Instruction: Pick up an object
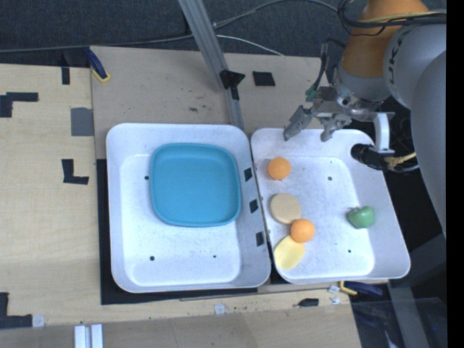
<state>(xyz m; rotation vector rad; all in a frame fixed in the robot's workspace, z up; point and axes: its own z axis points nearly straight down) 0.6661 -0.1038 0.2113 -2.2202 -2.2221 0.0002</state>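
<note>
pincer [312, 129] spread, bare | round orange ball [278, 169] | smooth square blue plate [195, 184]

Single high slanted view over both bins [116, 216]

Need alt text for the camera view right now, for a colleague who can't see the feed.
The gripper hangs open, holding nothing, above the far edge of the right bin, which holds two orange balls, a tan disc, a yellow piece and a green object. The left bin holds a blue plate.
</note>
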